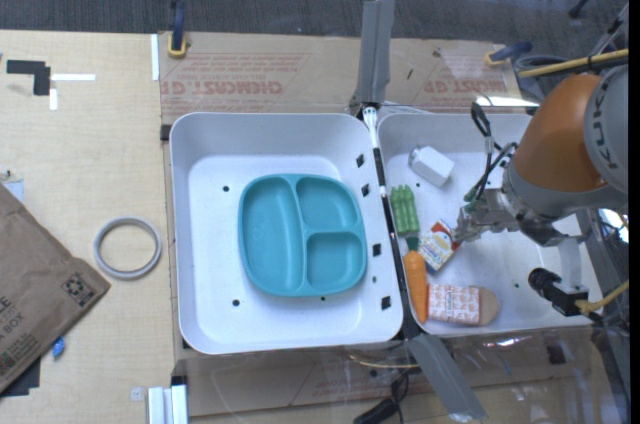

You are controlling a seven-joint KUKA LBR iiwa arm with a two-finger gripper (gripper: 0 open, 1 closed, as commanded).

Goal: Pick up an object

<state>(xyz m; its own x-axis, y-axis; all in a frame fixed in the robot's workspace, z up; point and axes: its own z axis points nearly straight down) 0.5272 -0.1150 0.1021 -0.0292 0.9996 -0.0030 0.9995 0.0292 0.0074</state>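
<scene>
Snack packet [437,247] — label unreadable | hand [466,226] touching it, perhaps | grip: cannot tell

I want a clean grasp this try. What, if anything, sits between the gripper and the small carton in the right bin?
Nothing visible. The gripper hangs just right of the small carton, with bare bin floor between. The carrot and green item lie on the carton's far side.

You see the pincer [466,224] low in the right bin [520,127], just beside a small orange-and-white packet [437,246]. A carrot [416,285], green pods [403,210], a white block [432,165] and a pink-patterned package [460,303] lie nearby. The left bin [200,242] holds a teal divided plate [301,234].
</scene>
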